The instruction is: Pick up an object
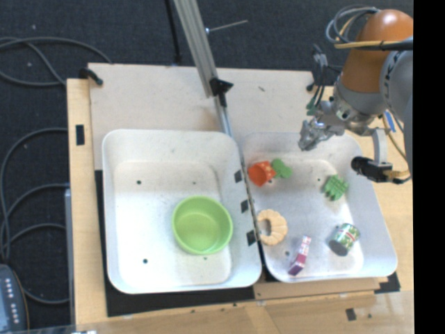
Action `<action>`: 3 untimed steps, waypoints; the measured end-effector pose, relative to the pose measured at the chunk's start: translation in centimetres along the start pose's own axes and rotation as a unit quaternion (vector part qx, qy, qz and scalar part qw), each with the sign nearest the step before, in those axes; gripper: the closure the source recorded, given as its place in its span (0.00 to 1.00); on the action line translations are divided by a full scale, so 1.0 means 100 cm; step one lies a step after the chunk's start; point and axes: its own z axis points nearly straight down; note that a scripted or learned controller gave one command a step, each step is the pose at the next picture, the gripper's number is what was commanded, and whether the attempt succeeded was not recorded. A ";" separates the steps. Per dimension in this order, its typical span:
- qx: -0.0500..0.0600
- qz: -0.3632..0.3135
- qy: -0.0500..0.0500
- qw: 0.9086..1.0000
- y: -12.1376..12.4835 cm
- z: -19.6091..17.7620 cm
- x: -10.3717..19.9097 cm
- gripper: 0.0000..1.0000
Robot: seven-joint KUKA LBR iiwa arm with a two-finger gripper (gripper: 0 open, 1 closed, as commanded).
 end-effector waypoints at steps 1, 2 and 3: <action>0.000 -0.002 0.001 1.000 -0.002 -0.015 0.055 1.00; 0.001 -0.002 0.001 1.000 -0.023 -0.025 0.111 1.00; 0.001 -0.002 0.001 1.000 -0.035 -0.039 0.168 1.00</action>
